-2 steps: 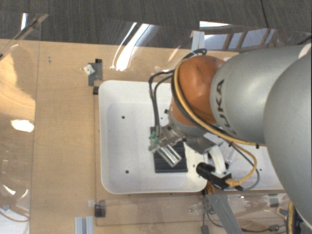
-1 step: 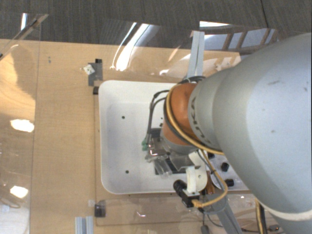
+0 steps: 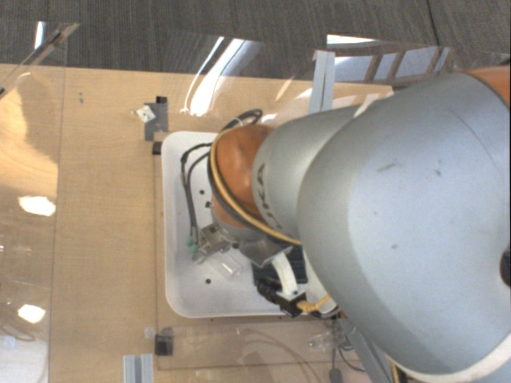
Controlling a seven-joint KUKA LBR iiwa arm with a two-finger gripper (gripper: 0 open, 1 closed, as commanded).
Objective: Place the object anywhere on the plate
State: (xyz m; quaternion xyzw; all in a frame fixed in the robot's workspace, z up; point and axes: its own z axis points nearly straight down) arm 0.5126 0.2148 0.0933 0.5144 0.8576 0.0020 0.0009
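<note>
Grey arm overhead, end effector inside white bin

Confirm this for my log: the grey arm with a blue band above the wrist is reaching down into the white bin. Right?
Not quite. The band is orange, not blue, as the camera view shows. The rest holds: the grey arm reaches down into the white bin.

A pale wooden bench with bright light glare meets dark grey carpet.
</note>
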